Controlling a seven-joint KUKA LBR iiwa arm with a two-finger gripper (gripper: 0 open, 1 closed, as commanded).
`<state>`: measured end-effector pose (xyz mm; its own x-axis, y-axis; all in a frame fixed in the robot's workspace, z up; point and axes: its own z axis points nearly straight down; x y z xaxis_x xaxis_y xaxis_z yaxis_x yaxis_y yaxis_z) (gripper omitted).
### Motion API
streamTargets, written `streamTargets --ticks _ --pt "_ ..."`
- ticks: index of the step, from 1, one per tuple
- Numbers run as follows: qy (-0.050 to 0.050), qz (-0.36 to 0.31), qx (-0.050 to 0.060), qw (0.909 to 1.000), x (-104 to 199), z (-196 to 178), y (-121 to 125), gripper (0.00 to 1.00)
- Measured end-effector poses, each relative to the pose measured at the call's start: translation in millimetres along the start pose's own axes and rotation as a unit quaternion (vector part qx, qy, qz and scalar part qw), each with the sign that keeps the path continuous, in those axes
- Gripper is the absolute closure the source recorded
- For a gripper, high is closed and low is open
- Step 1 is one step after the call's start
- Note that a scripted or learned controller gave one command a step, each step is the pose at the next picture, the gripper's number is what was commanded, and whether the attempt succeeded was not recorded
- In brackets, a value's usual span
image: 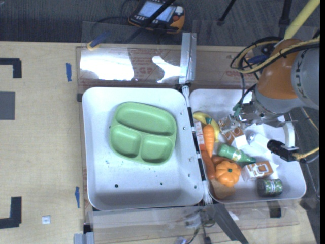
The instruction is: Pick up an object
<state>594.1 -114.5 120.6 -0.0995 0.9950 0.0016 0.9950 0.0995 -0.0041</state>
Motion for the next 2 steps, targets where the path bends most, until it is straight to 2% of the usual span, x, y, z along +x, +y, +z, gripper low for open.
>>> streamTargets --ticks 1,2 --pt "0.0 0.02 0.001 0.9998 -16 -25 -42 1.0" --pt "-0.001 0.047 -0.001 0.9989 31 -90 -5 1.0"
